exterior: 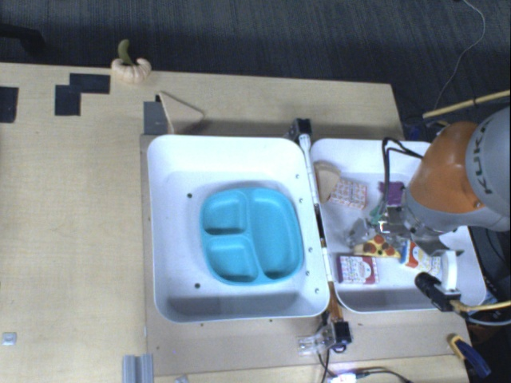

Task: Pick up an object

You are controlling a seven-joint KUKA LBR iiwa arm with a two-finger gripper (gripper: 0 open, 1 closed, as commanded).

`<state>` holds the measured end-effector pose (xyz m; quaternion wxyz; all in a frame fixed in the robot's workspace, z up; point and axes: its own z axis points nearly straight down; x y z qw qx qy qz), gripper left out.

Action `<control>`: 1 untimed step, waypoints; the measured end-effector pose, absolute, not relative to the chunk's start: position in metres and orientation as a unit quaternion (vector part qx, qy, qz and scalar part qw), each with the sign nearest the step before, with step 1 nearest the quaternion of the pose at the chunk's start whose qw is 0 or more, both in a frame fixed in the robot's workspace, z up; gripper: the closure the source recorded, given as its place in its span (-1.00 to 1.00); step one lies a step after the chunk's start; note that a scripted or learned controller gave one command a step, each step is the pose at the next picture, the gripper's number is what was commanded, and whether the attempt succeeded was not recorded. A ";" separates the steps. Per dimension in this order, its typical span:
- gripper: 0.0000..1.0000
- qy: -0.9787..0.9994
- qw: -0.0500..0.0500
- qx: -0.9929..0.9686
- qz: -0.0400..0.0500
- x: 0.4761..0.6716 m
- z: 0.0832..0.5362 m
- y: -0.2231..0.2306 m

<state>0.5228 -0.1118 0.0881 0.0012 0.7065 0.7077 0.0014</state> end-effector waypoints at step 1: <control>1.00 0.708 0.003 0.706 0.003 0.525 0.099 -0.111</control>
